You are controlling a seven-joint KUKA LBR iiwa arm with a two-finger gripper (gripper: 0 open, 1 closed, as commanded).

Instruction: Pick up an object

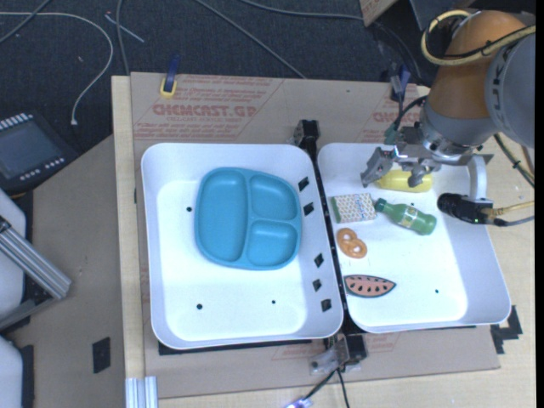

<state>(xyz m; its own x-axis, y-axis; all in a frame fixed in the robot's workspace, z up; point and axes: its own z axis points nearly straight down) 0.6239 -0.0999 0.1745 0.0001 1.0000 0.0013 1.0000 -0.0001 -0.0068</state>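
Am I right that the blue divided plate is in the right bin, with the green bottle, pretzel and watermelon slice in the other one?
Not quite. The camera view shows the blue divided plate in the left bin, not the right one. The green bottle, pretzel and watermelon slice lie in the other bin, the right bin, as you said.

You see two white bins [170,253] on a tan cardboard sheet [255,100] printed with red lettering. Your left bin holds a plain turquoise divided plate [248,218]. Your right bin holds a green bottle [408,215], a yellow object [405,179], a green-speckled pale pad [353,207], an orange pretzel [351,243] and a red watermelon slice [369,286] with dark seeds.
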